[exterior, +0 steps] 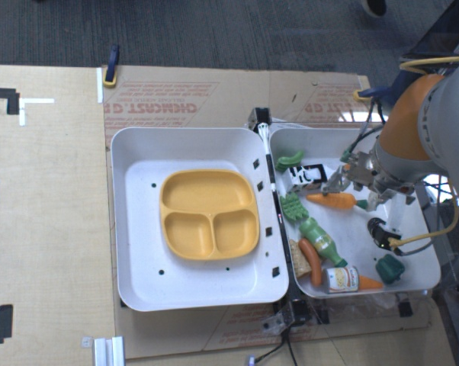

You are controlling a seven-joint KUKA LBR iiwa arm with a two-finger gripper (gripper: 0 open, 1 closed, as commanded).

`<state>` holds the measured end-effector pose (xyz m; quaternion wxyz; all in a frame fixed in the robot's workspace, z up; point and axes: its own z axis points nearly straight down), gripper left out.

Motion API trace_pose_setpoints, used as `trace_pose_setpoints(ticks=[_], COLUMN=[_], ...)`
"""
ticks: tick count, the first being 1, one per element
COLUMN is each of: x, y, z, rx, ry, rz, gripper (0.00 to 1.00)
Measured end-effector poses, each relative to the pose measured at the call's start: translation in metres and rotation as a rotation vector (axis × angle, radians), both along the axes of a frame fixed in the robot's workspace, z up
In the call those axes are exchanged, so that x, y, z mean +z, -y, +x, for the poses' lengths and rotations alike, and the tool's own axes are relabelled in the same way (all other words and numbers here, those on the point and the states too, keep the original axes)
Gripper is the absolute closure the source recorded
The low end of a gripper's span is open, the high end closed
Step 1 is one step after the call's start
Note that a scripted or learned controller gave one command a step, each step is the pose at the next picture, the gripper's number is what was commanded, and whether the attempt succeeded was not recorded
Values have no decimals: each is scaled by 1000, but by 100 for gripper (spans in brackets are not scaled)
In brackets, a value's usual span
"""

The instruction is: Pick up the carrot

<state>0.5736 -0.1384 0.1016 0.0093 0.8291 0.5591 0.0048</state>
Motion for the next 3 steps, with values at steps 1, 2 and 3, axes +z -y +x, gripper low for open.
trace_pose_setpoints(ticks=[1, 2, 3], x=[0, -9, -11], y=[-4, 11, -18], z=[2, 3, -68], rx=[125, -208, -327], ry=[0, -18, -22], rz=[-6, 11, 14], gripper=[0, 0, 0])
